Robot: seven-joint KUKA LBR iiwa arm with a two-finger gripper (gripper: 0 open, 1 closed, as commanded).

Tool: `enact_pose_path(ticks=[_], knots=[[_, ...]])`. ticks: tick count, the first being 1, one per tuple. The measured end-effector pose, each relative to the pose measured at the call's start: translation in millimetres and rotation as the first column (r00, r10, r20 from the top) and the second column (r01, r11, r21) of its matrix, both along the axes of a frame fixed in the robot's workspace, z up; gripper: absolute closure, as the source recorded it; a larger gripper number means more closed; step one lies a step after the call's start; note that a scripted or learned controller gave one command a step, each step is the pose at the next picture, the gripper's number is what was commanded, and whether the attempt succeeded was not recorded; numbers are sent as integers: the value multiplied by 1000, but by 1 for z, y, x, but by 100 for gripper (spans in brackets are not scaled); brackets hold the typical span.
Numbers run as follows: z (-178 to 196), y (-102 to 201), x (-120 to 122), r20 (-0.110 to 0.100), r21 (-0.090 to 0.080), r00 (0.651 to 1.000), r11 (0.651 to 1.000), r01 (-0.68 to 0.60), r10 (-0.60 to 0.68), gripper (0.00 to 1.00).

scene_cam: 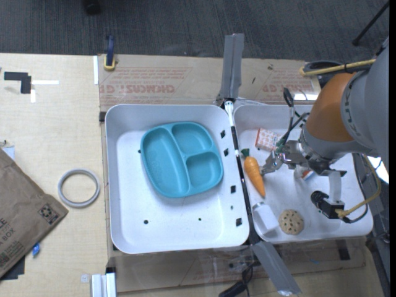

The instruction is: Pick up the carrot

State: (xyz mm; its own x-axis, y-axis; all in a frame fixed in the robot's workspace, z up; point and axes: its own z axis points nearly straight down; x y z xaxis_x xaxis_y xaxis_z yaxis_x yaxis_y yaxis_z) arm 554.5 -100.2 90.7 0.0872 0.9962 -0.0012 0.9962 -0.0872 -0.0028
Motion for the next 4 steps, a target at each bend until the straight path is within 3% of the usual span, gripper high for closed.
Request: enact_pose_path(ticks=[1,2,3,4], knots=[[101,60,43,1,-1,982,982,-189,189,0],[100,79,13,0,0,966,966,-260,260,0],[9,-22,34,15,-9,910,910,-415,415,0],[101,46,10,3,-1,712,712,-702,702,0]])
